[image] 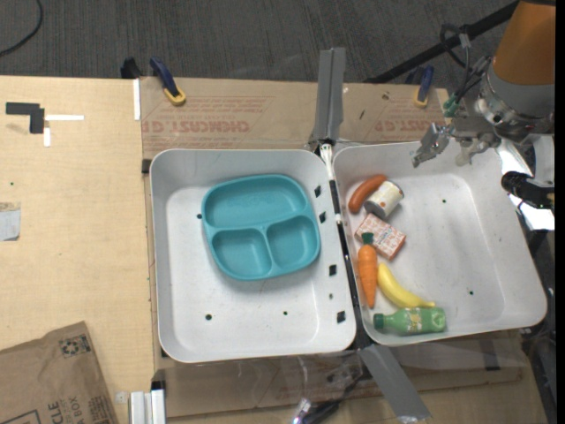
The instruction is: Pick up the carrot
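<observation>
The carrot (367, 274) is orange with a small green top and lies lengthwise along the left wall of the right bin (477, 228). It rests between a pink snack box (380, 236) and a yellow banana (397, 291). My gripper (450, 141) hangs over the far edge of the right bin, well up and to the right of the carrot. Its fingers stand apart with nothing between them.
An orange sausage (365, 193) and a small tin (385, 200) lie near the bin's far left corner. A green bottle (410, 321) lies along its near wall. The left bin (177, 263) holds a teal divided plate (261, 226). Blue clamps (166, 79) grip the cardboard behind.
</observation>
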### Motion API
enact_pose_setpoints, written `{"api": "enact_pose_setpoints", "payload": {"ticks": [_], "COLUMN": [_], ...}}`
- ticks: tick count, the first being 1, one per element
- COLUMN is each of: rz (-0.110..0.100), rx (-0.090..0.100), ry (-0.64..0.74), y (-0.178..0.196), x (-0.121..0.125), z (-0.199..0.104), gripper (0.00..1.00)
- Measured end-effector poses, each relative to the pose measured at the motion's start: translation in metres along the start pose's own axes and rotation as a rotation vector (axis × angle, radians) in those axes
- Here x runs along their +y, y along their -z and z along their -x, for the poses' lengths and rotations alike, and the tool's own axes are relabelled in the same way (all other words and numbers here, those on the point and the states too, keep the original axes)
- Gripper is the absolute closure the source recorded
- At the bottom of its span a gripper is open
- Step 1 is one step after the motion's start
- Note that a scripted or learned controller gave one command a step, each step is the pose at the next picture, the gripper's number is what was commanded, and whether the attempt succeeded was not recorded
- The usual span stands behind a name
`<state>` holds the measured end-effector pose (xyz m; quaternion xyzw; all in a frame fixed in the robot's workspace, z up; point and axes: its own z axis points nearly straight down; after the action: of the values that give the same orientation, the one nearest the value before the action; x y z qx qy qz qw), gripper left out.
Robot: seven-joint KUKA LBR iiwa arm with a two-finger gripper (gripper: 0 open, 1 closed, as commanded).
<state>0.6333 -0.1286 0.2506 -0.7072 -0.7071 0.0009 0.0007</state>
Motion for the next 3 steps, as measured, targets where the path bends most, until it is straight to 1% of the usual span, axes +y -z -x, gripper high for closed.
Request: {"api": "enact_pose_setpoints", "payload": {"ticks": [1,2,3], "rz": [0.009,0.02,0.021], "rx": [-0.002,0.002,-0.003], "ry": [0.239,-0.037,-0.041], "y": [-0.139,-0.148,-0.14], "x": [-0.089,-0.066,-0.067], "z": [-0.019,-0.029,-0.026], "gripper": [0.0,0.0,1.0]}}
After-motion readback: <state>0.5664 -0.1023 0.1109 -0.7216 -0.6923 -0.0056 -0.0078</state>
